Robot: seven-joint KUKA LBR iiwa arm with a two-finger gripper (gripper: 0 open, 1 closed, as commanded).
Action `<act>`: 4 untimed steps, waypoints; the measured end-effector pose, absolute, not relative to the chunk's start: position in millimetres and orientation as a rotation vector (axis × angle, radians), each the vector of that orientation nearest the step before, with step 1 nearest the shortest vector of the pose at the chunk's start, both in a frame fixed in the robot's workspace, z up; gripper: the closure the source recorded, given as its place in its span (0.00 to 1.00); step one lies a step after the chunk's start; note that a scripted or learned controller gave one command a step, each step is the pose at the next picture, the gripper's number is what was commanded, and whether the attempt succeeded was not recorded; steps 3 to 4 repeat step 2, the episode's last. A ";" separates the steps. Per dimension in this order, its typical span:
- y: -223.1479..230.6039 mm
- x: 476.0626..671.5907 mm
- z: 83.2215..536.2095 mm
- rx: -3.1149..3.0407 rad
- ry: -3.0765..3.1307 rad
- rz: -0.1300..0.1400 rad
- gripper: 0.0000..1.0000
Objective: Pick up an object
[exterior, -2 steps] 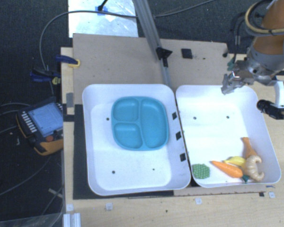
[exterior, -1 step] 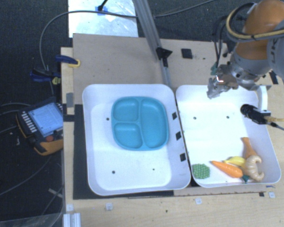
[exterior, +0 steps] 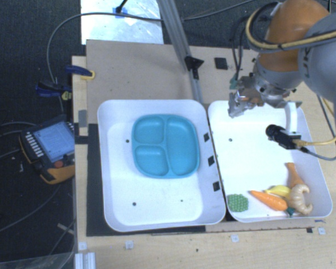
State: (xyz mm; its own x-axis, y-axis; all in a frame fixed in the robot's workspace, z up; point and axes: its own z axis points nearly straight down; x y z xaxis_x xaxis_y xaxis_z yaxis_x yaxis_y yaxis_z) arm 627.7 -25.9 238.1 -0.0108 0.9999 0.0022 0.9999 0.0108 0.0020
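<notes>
The arm [exterior: 319,43] is cut off by the frame's edge at three o'clock. A dark object [exterior: 292,211] lies mostly hidden beneath the toy foods at five o'clock. The gripper [exterior: 238,106] is too blurred to read.

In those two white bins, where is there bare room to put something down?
The right bin is bare through its middle, between the end effector above and the toy food below. Its near right corner is crowded: green ball, carrot, other pieces. The left bin has bare floor below and left of the blue divided plate.
</notes>
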 end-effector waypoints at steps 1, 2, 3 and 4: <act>24.6 615.4 225.5 -2.211 -2.231 -0.001 1.00; 81.5 594.8 232.5 -2.208 -2.232 -0.002 1.00; 81.5 594.8 232.5 -2.208 -2.232 -0.002 1.00; 81.5 594.8 232.5 -2.208 -2.232 -0.002 1.00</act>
